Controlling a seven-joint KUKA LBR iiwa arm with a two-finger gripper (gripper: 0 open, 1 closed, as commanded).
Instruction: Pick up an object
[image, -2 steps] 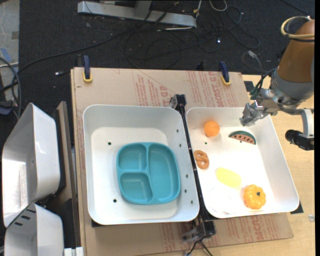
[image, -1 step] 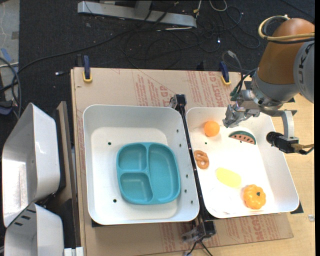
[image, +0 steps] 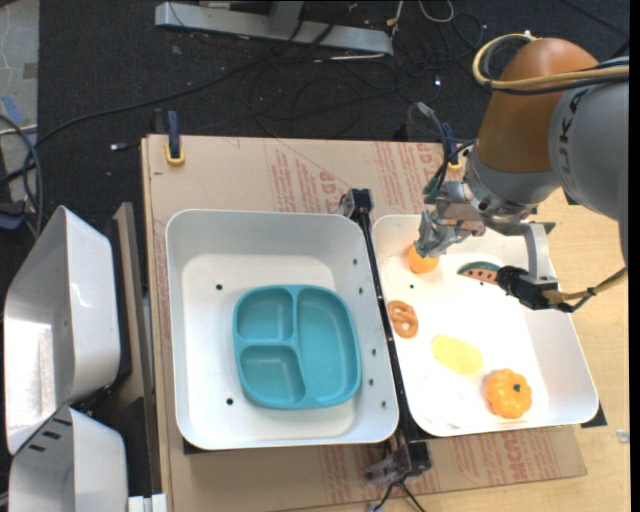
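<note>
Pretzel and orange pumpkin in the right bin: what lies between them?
In the camera view, a pale yellow piece lies on the bin floor between the pretzel and the orange pumpkin, touching neither.

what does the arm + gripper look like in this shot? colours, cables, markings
The arm is grey, with a rounded orange band above the wrist and dark lettering on its casing. A thin yellowish cable loops over the orange part. The gripper is bare grey metal, small and blocky, with dark wiring at its mount.
</note>
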